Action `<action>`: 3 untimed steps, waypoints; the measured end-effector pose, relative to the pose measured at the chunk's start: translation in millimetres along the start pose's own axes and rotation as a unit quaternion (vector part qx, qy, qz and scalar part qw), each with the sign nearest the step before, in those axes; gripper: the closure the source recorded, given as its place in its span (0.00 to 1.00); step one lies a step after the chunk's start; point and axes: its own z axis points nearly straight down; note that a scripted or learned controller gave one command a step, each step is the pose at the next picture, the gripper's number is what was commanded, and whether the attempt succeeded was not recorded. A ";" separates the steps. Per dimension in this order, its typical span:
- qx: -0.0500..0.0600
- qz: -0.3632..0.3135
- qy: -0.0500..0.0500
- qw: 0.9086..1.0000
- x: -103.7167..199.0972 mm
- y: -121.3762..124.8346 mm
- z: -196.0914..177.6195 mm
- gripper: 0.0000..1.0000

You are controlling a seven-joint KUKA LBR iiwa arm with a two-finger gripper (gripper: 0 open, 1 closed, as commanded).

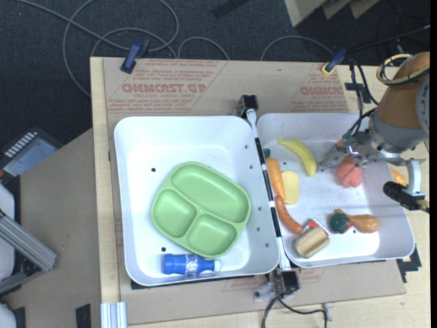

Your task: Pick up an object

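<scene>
- I see 2 white bins side by side on the tabletop (205, 80); the left bin (136, 156) carries a green divided plate (200, 209) and a blue bottle (190, 266) lying on its side near the front wall.
- The right bin (389, 244) holds the loose pieces: a yellow banana (300, 154), an orange carrot (274, 178) along the left wall, a pale yellow piece (291, 186) just beside it, a tan block (311, 242) at the front, and a green-and-orange toy (354, 222).
- My arm comes in from the right, and the hand (351, 154) sits low over the bin's back right area — right at a pink object (350, 174).
- I judge the pink object to be the target, since the hand is lined up on it and nothing crowds it.
- From this angle I cannot tell how the hand is set, nor whether it has the pink object.
- Contact looks close — the object still seems to rest on the bin floor.
</scene>
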 end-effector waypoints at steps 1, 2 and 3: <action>-0.002 -0.001 -0.001 1.000 -0.3 1.4 -11.7 1.00; -0.002 -0.001 -0.001 1.000 -0.3 1.3 -11.3 0.00; -0.001 0.001 0.000 1.000 -1.5 -37.3 -0.6 0.00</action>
